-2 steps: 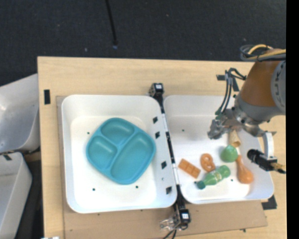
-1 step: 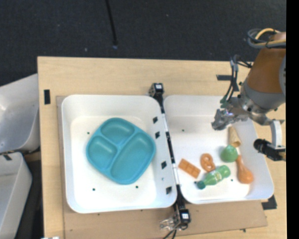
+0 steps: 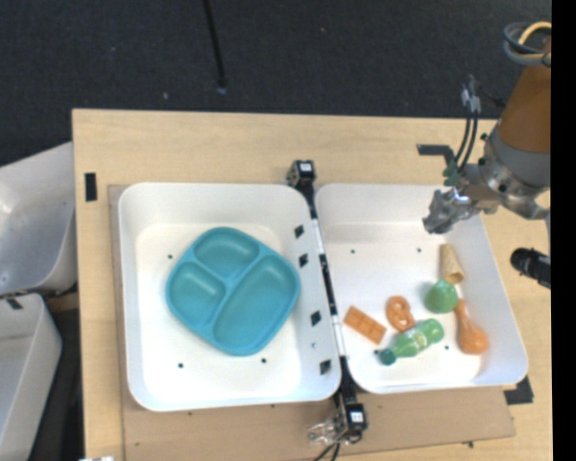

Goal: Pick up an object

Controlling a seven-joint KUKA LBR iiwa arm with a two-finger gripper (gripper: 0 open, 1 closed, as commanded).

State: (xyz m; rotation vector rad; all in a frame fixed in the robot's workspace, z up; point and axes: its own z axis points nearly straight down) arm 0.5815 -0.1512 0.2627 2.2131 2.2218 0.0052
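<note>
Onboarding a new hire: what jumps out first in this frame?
The big blue divided tray alone in the left bin. Then the cluster of small orange and green toys in the right bin's near half, with the gripper above its far right part.

No readable text, label, brand or number anywhere — not on the bins, bench or objects.

The arm (image 3: 526, 113) is cut off at the right edge; the hand's (image 3: 442, 211) fingers are too small to make out.
</note>
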